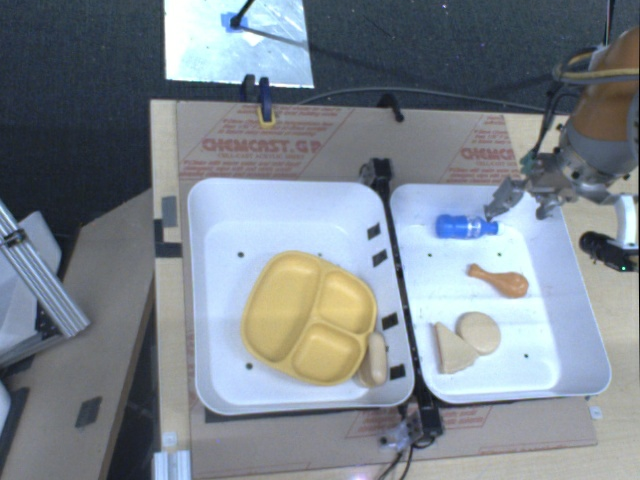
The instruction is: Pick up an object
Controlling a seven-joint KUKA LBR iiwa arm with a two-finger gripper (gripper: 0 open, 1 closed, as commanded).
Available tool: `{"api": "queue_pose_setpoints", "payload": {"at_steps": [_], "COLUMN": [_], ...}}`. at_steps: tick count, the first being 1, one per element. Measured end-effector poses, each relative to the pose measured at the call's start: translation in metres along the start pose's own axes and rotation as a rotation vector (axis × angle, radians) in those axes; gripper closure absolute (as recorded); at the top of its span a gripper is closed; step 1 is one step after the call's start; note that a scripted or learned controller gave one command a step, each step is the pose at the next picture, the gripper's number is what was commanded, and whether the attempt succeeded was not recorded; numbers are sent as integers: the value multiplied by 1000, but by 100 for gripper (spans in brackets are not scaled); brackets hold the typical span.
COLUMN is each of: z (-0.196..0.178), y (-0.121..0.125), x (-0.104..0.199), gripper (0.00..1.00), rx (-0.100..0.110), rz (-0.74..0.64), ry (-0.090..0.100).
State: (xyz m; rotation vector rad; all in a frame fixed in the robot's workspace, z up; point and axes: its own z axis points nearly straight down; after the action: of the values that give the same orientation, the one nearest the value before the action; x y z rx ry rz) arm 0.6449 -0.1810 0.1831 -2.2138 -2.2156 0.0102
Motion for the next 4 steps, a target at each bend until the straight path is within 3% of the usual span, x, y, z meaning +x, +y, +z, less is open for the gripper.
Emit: {"api": "queue_pose_setpoints", "payload": {"at_steps": [1,3,4], "z": [-9,92,79], "y": [3,5,5], "x": [0,11,10], "gripper": [0,0,100], "rx": [-13,0,-5], "rz": [-3,-6,-8], "ry": [-3,0,-2]}}
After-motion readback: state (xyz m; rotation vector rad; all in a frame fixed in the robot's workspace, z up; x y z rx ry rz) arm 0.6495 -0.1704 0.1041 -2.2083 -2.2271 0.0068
